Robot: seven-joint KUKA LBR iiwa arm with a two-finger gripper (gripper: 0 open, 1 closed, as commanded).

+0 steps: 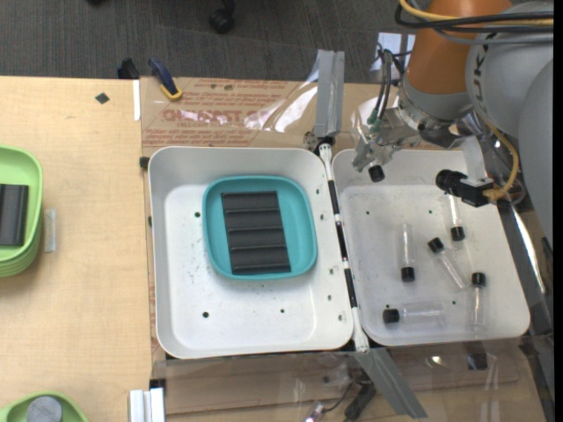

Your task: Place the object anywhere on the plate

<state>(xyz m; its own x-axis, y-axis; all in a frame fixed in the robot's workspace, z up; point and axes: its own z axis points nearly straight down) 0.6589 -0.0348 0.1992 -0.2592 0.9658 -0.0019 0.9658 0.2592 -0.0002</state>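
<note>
Over the far left corner of the right bin (519,323) hangs my pincer (374,158), below the orange band (449,38) of my arm (519,69), which comes in from the right. Whether my pincer is spread or closed I cannot tell from this slant, and I cannot make out anything caught in it; a small dark tip shows at its lower end, just above the bin's white floor.

Lying on that floor are the objects: clear tubes with black caps. One tube (406,255) lies near the middle of the bin with its cap toward the near side. Another (444,258) sits just right of it, tilted. A third (456,220) lies farther back, and a fourth (476,293) is toward the right wall. A fifth tube (413,313) lies along the near side, cap to the left. All of them are well apart from my pincer.

To the left, in the left bin (176,323), rests the teal plate (303,236), square with rounded corners. On its middle lies a dark ribbed block (255,231). The plate sits toward the far half of that bin.

Beyond the bins lies a sheet of clear plastic wrap (229,112) with red print. At the far left edge of the bench sits a green tray (26,253).
</note>
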